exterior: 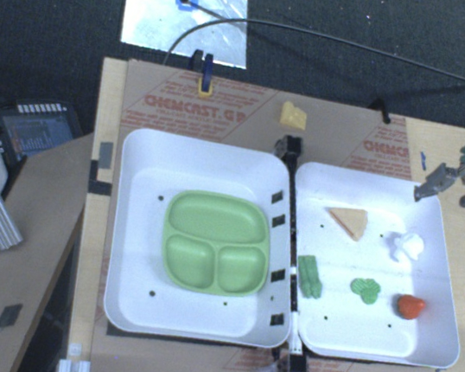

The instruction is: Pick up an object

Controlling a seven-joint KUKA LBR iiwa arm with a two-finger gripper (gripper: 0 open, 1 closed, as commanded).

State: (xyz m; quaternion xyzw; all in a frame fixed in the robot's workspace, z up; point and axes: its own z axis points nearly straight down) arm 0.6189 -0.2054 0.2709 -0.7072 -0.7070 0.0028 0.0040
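Observation:
The right bin (417, 346) holds a tan wedge (348, 220), a white lump (406, 245), a green ridged piece (309, 276), a small green clump (365, 289) and a red-orange piece (409, 306). My gripper (449, 187) hangs at the right edge of the view, above the bin's far right corner, with its two fingers spread apart and nothing between them. It is well above and to the right of the white lump.
The left bin (123, 295) holds a green three-compartment plate (215, 241). A yellow piece (293, 115) lies on the cardboard behind the bins. A cable arcs across the back. A grey device sits at far left.

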